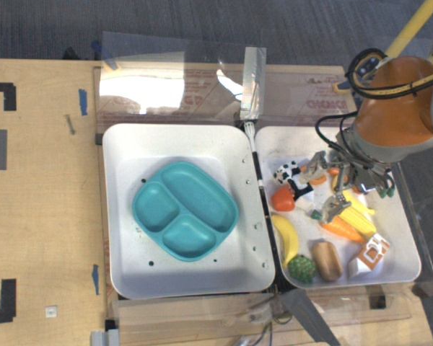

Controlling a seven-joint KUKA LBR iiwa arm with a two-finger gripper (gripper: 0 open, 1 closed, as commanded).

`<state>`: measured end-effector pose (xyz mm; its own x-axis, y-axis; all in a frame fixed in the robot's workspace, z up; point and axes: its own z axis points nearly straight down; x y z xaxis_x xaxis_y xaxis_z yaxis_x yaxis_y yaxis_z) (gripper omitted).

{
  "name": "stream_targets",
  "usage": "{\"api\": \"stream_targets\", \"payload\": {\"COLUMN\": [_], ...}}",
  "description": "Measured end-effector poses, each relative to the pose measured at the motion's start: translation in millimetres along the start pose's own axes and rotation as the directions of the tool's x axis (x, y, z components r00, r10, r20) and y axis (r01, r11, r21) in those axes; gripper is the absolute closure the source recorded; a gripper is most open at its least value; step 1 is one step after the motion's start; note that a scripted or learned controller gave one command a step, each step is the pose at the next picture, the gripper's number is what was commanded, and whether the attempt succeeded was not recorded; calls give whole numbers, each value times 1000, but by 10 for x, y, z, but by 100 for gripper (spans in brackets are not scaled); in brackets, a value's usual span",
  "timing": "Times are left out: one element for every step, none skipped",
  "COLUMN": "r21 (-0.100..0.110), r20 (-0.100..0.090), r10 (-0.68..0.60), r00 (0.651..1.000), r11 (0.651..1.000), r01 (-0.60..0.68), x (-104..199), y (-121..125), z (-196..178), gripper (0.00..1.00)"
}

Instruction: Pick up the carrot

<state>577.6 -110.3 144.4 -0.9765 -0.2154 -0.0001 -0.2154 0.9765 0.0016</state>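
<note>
You are looking down on two white bins side by side on a table. The left bin (pixel 123 150) holds only a teal plate (pixel 185 209), likely kept apart from the toys in the right bin (pixel 408 262): a tomato (pixel 283 200), banana (pixel 286 238), broccoli (pixel 301 267), bread roll (pixel 327 259), corn (pixel 358 215) and the carrot (pixel 342 229) — lying just below the gripper (pixel 338 193). The gripper hangs low over the carrot; you cannot tell how it is set, and nothing shows in its grasp.

Bench (pixel 36 193): pale wood, matt, faint grain. Bins (pixel 123 150): white plastic, smooth, slight sheen. Tray (pixel 185 209): teal plastic, smooth, satin. Carrot (pixel 339 228): orange plastic, smooth. Banana (pixel 286 236): yellow plastic, glossy. Arm band (pixel 397 103): glossy orange.
</note>
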Motion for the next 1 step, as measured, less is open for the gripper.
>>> {"api": "stream_targets", "payload": {"r21": [11], "r20": [42], "r10": [52], "r00": [998], "r11": [999], "r01": [-53], "x": [-220], "y": [-141], "z": [259], "gripper": [0]}}
